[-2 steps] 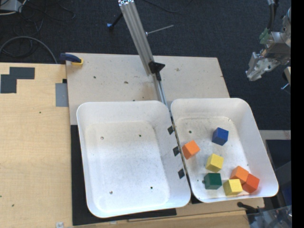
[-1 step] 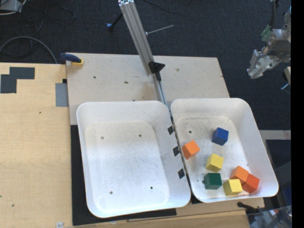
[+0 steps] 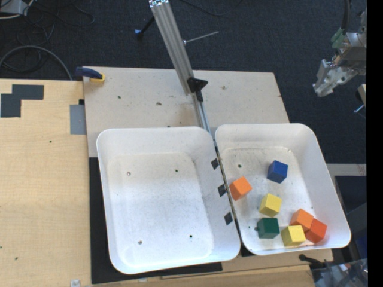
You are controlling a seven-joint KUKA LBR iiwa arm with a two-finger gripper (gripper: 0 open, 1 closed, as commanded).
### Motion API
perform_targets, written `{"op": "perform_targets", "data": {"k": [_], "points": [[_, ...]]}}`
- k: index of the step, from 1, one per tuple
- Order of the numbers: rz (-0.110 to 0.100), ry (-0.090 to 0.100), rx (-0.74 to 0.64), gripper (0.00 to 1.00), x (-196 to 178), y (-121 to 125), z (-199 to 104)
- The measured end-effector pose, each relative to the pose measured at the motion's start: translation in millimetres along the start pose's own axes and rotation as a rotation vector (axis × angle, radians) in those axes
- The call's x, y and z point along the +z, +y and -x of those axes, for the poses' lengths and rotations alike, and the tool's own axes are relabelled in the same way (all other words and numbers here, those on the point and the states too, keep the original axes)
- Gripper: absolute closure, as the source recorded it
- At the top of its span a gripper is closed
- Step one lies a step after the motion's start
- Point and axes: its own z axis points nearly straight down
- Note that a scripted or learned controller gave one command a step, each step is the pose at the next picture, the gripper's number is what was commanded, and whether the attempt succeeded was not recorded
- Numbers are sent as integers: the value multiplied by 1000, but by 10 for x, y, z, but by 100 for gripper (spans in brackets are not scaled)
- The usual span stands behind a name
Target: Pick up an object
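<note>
White bins sit side by side on the worktop. We note the right bin holding the blocks: blue block far, orange block left, yellow block central, green block near. We see the gripper far right, well apart from them; jaws' state we cannot tell.

Seven coloured cubes loose in right bin, orange-red pair touching

Cubes in rt bin (left bin beside).
</note>
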Motion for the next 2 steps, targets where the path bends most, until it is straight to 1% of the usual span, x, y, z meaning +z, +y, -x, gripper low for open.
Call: {"op": "perform_targets", "data": {"k": [1,2], "points": [[-1,-1,-6,100,-94,6,-10],[7,2,40,100,7,301,-96]]}}
